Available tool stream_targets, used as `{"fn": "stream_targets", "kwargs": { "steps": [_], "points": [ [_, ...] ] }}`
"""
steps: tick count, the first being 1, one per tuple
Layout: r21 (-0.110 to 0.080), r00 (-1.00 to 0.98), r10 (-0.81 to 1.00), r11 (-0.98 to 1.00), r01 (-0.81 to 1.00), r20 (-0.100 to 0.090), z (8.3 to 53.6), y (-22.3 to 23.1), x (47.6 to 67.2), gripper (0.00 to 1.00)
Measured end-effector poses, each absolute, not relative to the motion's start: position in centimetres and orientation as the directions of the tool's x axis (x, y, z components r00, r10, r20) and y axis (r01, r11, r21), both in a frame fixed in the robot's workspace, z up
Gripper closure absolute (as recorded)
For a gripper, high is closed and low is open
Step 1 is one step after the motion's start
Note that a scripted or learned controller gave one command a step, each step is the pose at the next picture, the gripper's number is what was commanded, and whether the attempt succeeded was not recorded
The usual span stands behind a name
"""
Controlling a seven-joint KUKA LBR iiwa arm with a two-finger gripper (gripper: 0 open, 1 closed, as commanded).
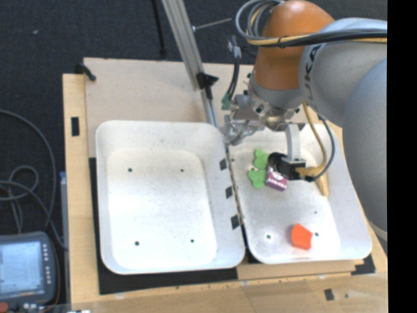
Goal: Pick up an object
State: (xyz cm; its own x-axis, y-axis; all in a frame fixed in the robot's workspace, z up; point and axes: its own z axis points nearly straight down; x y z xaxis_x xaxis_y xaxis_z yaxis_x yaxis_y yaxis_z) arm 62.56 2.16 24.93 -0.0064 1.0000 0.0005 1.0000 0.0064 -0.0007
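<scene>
We see the gripper (240, 130) low over the far left corner of the right bin (339, 230), close to the rim where the two bins meet; whether it is released or clenched we cannot tell, and nothing shows between its tips.

In the right bin we count three things. One green piece (258, 168) lies near the left wall, just toward the near side of the gripper. One purple can (276, 180) lies on its side, touching the green piece on its right. One orange block (301, 237) sits well apart, near the bin's near edge.

A black part with a cable (288, 165) hangs just beside the can. A slanted metal rail (186, 44) crosses the far edge, ending near the gripper.

The left bin (159, 197) offers a broad bare floor. In the right bin, open floor lies between the can and the orange block.
</scene>
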Motion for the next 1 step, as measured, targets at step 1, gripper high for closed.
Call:
{"fn": "stream_targets", "kwargs": {
  "steps": [1],
  "points": [
    [-0.001, -0.007, 1.000, 0.007, 1.000, 0.001, 23.62, 7.72, 62.96, 1.00]
  ]
}}
